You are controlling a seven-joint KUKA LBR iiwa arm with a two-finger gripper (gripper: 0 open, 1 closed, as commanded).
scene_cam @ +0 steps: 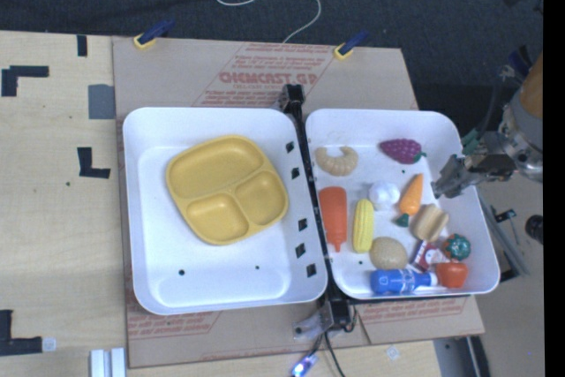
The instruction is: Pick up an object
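Far to the camera-left of the gripper [452, 175] lies the left bin [141, 190] with a yellow divided plate [226, 188] resting flat in it; the gripper itself hangs at the right rim of the right bin [441, 126], where all the small toys are crowded together. Nothing sits in the gripper, and how wide it stands I cannot tell, so as I judge it the pick is not yet made: choosing, closing and lifting all remain. Nearest to it, just to its left, is the orange carrot [410, 193], long axis running steeply up and down the frame, leaning slightly, tip toward the gripper's height. Farther left lie the corn cob [363, 225] and the red-orange sausage [333, 217], both roughly upright in the frame. Below the gripper sit a blue bottle [399, 281], long axis nearly level, and a purple grape bunch [402, 150] above-left
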